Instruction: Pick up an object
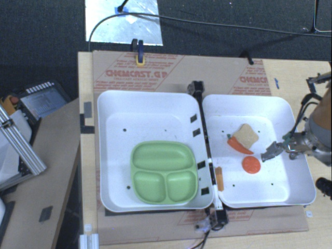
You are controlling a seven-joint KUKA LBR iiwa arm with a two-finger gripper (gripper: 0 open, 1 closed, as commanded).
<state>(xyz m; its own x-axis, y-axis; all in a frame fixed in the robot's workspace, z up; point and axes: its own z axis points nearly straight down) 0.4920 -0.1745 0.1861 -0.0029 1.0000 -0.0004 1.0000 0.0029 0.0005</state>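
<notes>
Orange disc (pixel 251 164) lies flat in right bin (pixel 270 193); pincer (pixel 271 152) beside it, grip state indiscernible.

Two white bins (pixel 155 100), apparently smooth moulded plastic with a faint sheen, sit on matt brown cardboard (pixel 171 69) printed in red. A green tray (pixel 163 171) of matt plastic lies in the left bin. A shiny foil-like sheet (pixel 123 14) rests on dark, rough carpet (pixel 41 30). The gripper (pixel 275 150) looks like dull grey metal beside a matt orange disc (pixel 251 164).
</notes>
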